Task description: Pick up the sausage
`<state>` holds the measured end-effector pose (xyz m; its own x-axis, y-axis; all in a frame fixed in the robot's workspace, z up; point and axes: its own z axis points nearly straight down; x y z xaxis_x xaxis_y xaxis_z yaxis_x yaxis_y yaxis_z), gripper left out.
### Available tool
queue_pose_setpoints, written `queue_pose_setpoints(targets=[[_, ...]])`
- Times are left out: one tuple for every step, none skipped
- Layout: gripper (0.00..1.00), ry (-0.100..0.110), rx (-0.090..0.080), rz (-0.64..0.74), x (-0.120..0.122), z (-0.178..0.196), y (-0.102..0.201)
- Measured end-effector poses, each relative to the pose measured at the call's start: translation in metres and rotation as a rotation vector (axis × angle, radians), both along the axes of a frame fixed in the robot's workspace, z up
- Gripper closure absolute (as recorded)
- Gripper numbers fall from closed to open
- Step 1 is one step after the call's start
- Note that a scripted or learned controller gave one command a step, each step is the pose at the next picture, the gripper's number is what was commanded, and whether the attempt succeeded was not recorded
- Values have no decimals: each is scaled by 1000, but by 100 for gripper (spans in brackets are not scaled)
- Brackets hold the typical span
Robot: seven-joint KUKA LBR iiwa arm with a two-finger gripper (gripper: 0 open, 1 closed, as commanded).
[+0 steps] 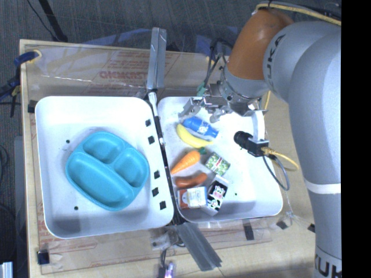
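right white bin (264,196) holds sausage (191,180) beneath open end effector (202,109).

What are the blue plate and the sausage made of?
The blue plate looks like smooth moulded plastic: one even colour, soft sheen, three rounded hollows. The sausage is probably toy plastic or rubber, going by its flat orange-brown surface, though the view leaves that open.

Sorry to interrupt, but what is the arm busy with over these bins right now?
The arm is after the sausage, which lies in the right bin below the carrot. The gripper hangs at that bin's far end, above the banana and a blue packet, well short of the sausage. The left bin holds a blue divided tray.
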<state>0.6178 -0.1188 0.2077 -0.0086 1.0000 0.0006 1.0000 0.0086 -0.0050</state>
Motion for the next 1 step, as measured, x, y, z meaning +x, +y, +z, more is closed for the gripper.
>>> queue_pose_setpoints(targets=[[0,-20,-4,95,44,-90,-2]])
